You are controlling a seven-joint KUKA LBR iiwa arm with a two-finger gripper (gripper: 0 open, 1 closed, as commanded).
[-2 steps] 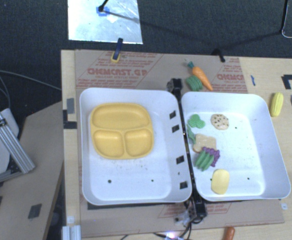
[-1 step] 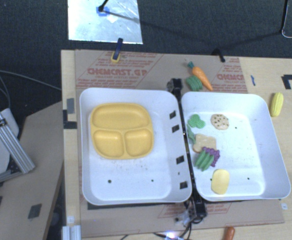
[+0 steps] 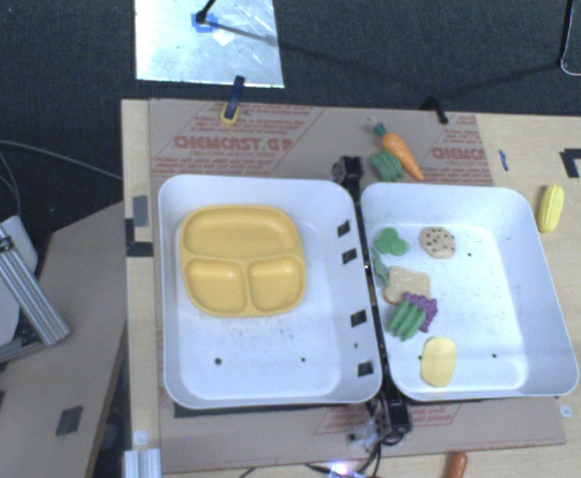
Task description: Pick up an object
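The right bin (image 3: 529,297) holds several toy foods along its left side: a green piece (image 3: 390,242), a round cookie (image 3: 436,242), a tan cracker (image 3: 408,284), a green and purple bunch (image 3: 411,316) and a yellow lemon-like piece (image 3: 437,360). A yellow divided plate (image 3: 241,259) lies in the left bin (image 3: 270,366).
A toy carrot (image 3: 400,150) with green leaves (image 3: 386,166) lies on the cardboard behind the bins. A yellow corn piece (image 3: 550,208) sits outside the right bin's far right corner. A silvery sheet (image 3: 208,28) lies on the floor beyond. An aluminium frame (image 3: 11,267) stands at left.
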